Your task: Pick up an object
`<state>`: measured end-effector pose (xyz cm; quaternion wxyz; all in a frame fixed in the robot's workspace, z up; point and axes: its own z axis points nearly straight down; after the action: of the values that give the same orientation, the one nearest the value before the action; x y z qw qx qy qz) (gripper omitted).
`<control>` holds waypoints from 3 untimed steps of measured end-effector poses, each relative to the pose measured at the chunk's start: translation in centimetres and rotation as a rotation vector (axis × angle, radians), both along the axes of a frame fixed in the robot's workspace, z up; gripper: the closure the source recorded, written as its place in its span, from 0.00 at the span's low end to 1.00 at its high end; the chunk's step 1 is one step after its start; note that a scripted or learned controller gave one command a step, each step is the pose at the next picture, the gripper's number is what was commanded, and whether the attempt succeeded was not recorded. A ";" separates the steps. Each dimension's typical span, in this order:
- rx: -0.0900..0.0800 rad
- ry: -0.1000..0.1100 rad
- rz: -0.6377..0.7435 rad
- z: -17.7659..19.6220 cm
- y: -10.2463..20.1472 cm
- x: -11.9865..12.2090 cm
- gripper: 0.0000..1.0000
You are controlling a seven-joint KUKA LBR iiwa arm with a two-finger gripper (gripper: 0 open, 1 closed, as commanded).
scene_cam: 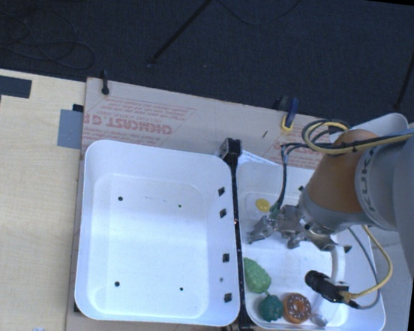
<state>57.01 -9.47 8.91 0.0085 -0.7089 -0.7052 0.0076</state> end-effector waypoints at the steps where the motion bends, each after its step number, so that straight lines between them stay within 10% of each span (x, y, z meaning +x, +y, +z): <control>1: -0.001 -0.025 0.008 -0.2 1.0 7.6 0.00; 2: -0.003 -0.027 0.006 1.3 0.8 7.6 1.00; 3: -0.003 -0.024 0.006 1.1 0.9 7.5 0.00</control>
<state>64.50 -8.62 10.03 -0.0010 -0.7068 -0.7074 0.0002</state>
